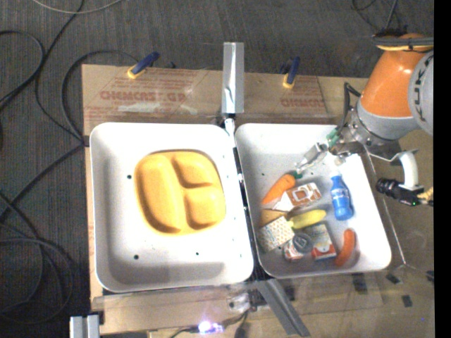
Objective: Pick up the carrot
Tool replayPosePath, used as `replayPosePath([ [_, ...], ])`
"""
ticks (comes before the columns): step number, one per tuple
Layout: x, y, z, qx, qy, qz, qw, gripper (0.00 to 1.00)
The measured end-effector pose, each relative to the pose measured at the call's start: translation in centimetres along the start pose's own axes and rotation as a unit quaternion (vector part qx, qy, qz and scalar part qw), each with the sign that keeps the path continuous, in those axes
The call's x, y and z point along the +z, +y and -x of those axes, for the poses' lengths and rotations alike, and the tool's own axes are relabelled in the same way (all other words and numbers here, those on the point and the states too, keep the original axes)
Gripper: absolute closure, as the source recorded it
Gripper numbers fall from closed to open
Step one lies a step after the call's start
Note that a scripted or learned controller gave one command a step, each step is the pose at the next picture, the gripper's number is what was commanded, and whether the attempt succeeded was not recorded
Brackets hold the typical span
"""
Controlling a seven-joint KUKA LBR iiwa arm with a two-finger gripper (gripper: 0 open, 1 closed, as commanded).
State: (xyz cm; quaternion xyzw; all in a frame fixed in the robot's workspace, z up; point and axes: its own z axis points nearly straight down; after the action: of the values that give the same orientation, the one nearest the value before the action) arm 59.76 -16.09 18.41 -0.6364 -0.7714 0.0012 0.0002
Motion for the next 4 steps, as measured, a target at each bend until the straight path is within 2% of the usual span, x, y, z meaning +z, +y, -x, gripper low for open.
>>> replayPosePath([
  [1, 7.8, -7.1, -1.0, -0.028, 0.001, 0.002, 0.9996, 0.0],
  [2, 3.2, 3.7, 6.6, -0.074, 0.0, 0.002, 0.9972, 0.0],
  [3, -11.1, 4.0, 2.1, -0.027, -0.001, 0.001, 0.9996, 0.0],
  [4, 3.9, 4.3, -1.0, -0.017, 0.0, 0.0, 0.9998, 0.0],
])
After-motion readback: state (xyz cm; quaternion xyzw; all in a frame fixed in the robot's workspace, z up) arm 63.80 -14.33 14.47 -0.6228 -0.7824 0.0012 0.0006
